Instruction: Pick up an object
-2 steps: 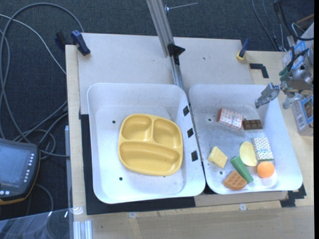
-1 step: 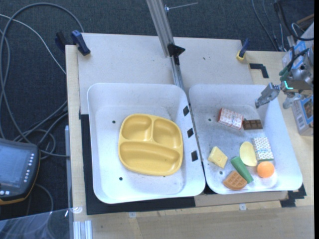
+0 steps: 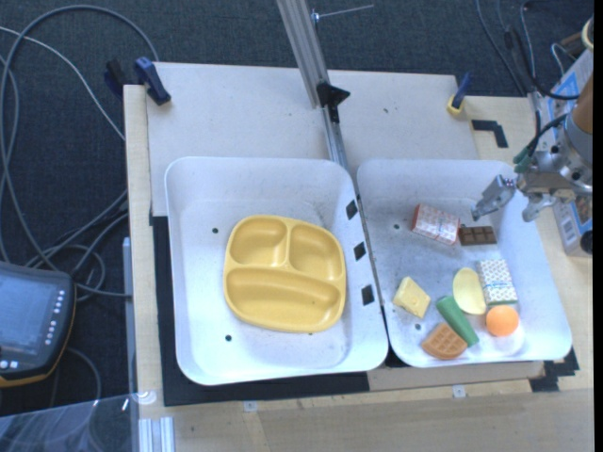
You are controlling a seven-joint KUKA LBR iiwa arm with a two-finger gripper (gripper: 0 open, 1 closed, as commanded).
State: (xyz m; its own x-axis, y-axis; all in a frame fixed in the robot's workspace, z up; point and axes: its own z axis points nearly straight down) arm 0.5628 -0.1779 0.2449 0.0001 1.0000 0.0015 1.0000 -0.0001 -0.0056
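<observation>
The arm comes in from the right edge of the camera view, and its hand (image 3: 514,201) hangs over the upper right part of the right bin (image 3: 556,295). The two fingers (image 3: 492,196) are spread apart with nothing between them, so the hand is open and grips nothing.

The right bin's far rim lies just behind the hand and its right rim runs just below the wrist, so the hand sits near that corner. Toward the hand's left, the bin floor is bare up to the divider between the bins. The left bin (image 3: 188,252) lies well beyond that, holding a yellow sectioned plate (image 3: 283,273). A metal pole (image 3: 300,26) rises from the tabletop (image 3: 245,111) far to the hand's upper left.

Closest to the hand is a brown chocolate bar (image 3: 477,235), just below the left fingertip. A pink wafer block (image 3: 435,224) lies beside it, further left. Lower down, nearer the bin's front rim, are a checkered block (image 3: 497,281), a pale yellow oval piece (image 3: 468,290), a cheese wedge (image 3: 412,297), a green stick (image 3: 456,320), a waffle (image 3: 444,343) and an orange ball (image 3: 502,321), all clustered together and apart from the hand.
</observation>
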